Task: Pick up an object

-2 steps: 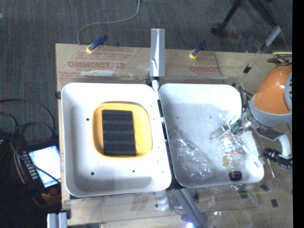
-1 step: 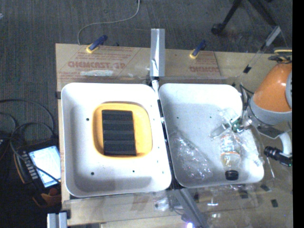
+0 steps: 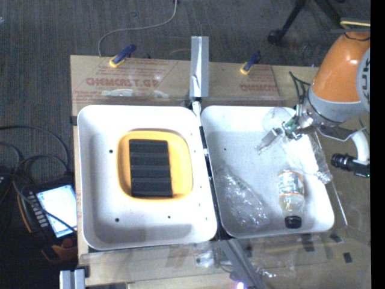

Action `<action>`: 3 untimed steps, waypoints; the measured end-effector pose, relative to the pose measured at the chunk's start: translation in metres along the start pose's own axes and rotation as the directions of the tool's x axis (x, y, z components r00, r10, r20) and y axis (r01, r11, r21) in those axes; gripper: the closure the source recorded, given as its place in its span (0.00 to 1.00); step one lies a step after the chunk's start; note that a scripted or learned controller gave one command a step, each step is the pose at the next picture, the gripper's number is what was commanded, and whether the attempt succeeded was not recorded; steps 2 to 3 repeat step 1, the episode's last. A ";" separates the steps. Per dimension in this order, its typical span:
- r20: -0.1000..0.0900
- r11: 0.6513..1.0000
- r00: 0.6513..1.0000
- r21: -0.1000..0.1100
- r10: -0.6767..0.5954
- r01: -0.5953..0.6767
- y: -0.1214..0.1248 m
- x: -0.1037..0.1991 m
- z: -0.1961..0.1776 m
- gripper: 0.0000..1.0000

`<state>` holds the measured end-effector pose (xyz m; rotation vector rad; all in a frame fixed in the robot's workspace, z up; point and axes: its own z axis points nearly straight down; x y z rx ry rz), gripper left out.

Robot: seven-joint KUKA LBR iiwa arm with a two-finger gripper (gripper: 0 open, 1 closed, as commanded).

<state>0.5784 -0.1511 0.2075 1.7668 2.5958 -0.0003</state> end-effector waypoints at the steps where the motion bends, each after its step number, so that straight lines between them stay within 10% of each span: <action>1: -0.001 0.987 0.987 0.002 0.162 -0.162 0.048 0.057 -0.008 1.00; 3: -0.001 0.987 0.987 0.002 0.162 -0.162 0.048 0.057 -0.008 1.00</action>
